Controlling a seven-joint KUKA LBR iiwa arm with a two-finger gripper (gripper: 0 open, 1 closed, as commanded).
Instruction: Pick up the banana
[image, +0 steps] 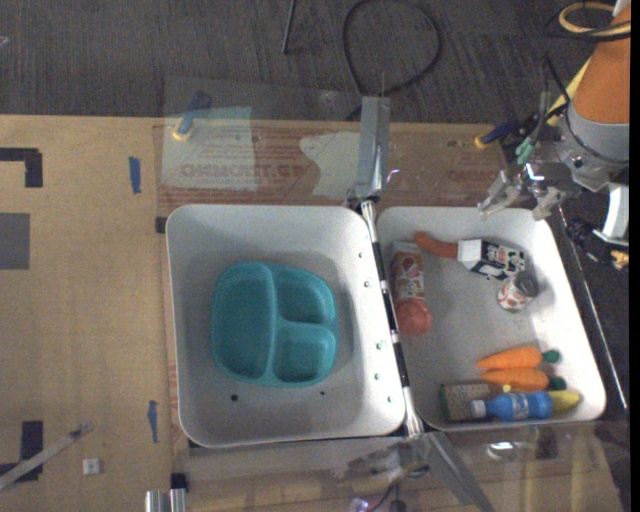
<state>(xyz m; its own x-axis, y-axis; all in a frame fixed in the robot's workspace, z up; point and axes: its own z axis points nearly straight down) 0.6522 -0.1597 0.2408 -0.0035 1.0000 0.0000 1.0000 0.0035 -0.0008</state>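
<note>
The right bin (570, 300) holds the banana (565, 400) in its near corner, tucked behind a blue bottle (512, 406). The claw (520, 197) hovers spread over the far rim, well apart; nothing is grasped yet.

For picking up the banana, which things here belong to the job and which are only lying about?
Belong to the job:
banana, mostly hidden behind the blue bottle
gripper
right bin

Only lying about:
teal plate
two carrots
blue bottle
milk carton
small can
</note>
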